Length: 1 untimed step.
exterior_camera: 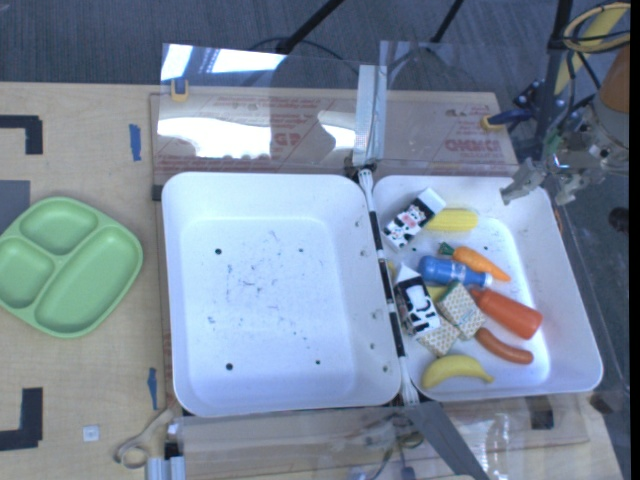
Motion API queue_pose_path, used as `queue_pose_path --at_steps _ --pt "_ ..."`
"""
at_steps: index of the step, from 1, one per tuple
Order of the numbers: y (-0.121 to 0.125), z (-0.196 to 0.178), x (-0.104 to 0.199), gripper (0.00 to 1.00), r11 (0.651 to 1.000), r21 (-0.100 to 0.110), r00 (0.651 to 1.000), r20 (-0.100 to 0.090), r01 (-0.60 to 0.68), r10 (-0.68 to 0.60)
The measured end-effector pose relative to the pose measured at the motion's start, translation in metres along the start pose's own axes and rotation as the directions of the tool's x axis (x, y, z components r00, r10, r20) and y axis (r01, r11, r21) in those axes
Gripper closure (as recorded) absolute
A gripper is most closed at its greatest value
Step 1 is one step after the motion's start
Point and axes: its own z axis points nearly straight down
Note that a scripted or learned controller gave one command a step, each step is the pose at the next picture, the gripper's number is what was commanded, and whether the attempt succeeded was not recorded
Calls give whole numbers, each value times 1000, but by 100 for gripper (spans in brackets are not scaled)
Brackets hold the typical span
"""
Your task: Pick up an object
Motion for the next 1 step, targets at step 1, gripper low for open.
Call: queue_pose_path --at_steps 1 --pt "-48 32 66 0 999 0 999 0 43 -43"
